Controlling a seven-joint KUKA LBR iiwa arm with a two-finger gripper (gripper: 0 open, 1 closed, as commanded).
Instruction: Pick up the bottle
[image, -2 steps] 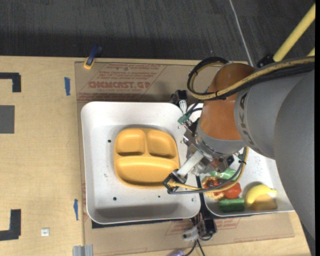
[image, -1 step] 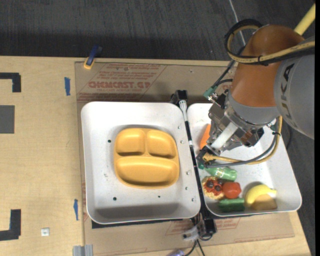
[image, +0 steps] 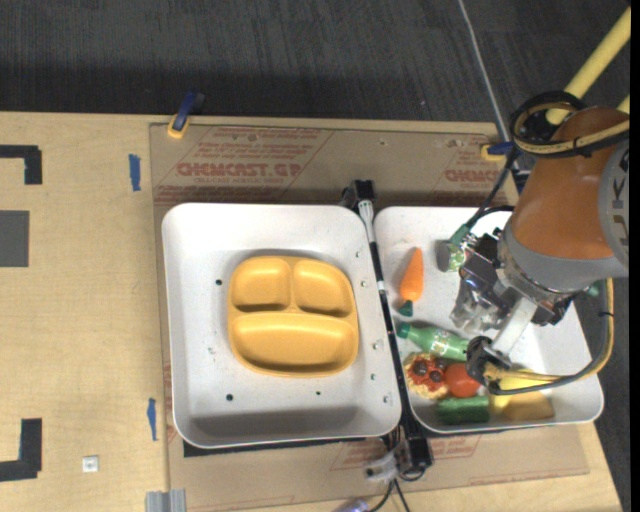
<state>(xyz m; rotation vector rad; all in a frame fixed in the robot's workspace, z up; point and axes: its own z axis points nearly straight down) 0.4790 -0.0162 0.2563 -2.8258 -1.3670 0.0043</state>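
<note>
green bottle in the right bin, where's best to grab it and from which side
Take the green bottle across its mid-body, coming down from above. It lies on its side, long axis roughly left-right in the view, so close across its narrow width. The red toy food crowds its near side; the carrot side looks freer.

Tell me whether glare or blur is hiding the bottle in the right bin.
Camera view: light is even, with no hard glare on the right bin; the green bottle reads well, though the claw overlaps its right end; the whole frame is slightly soft, and the yellow plate carries a mild sheen.
</note>
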